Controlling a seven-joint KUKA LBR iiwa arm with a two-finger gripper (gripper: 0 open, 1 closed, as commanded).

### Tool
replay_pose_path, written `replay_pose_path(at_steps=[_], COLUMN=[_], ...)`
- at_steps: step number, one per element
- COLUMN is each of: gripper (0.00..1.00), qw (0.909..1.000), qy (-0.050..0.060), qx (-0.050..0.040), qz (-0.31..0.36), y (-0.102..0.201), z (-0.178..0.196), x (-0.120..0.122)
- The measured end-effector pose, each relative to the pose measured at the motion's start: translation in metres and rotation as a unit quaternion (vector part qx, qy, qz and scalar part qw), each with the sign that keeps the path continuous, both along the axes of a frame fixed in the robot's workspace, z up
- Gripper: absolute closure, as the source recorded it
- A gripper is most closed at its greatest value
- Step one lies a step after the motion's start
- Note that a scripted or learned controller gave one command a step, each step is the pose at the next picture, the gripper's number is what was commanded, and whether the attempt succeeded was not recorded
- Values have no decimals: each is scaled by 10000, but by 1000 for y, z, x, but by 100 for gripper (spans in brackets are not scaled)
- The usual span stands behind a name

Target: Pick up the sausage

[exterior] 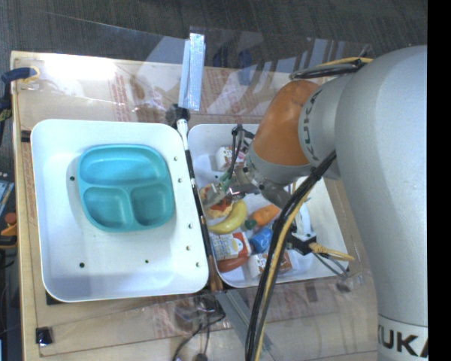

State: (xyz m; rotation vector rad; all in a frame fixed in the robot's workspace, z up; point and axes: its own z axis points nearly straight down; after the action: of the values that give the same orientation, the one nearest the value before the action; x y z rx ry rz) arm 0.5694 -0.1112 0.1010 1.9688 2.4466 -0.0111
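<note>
The sausage (234,263), a dark red, slightly curved piece, lies near the front left corner of the right bin (204,140), just below a white and red packet (237,244). My gripper (228,184) is low in the same bin, over the pile of toy food by the bin's left wall. It is behind the yellow banana (231,218) and well behind the sausage. The grey wrist and orange band (286,130) hide the back and right of the bin. Nothing visibly hangs from the gripper.
The left bin (52,239) holds a teal divided plate (126,186). An orange carrot (264,215), a blue piece (261,240) and other toy food crowd the right bin. A black cable (274,254) drapes over its front. The arm's grey body covers the bench's right side.
</note>
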Motion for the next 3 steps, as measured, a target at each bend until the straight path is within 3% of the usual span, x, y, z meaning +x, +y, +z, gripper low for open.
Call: replay_pose_path(at_steps=[1, 2, 3], gripper=[100, 100, 100], qw=[9883, 9889, 9893], qy=[4, -8, 5], qx=[35, 33, 33], qz=[-1524, -1487, -1461], y=[-81, -19, -19], z=[-10, -10, 0], x=[-63, -93, -93])
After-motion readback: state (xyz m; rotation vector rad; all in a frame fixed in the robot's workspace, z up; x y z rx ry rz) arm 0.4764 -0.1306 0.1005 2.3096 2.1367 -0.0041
